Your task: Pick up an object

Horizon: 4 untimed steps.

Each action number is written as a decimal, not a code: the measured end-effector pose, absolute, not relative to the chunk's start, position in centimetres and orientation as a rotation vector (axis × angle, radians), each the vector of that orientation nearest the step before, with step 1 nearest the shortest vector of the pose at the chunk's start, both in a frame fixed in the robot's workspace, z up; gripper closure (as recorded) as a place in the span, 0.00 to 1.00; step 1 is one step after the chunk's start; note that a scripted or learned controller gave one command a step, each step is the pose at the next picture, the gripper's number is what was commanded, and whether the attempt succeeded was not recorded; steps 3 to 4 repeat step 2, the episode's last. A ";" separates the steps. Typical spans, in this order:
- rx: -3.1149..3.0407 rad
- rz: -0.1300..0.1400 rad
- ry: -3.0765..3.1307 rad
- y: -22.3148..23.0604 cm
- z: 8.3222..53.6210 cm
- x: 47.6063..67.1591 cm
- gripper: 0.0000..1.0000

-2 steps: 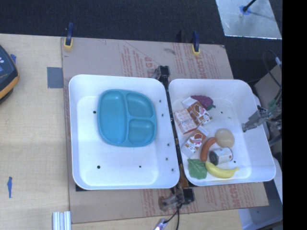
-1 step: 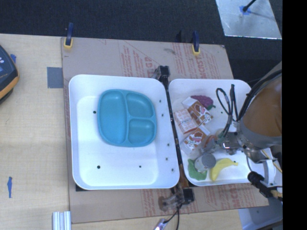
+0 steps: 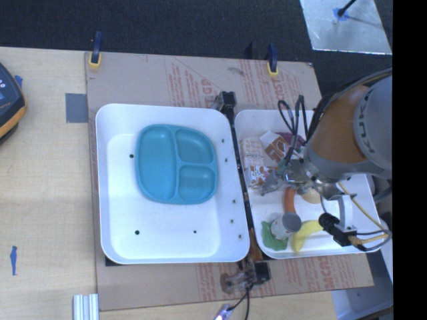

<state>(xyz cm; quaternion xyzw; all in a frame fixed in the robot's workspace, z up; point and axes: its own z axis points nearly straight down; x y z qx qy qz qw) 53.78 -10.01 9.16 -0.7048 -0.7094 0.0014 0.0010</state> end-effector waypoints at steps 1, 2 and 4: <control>-2.211 0.007 -2.229 -10.1 10.2 53.8 1.00; -2.215 -0.001 -2.225 -3.0 19.2 56.9 1.00; -2.215 -0.001 -2.225 -3.0 19.2 56.9 1.00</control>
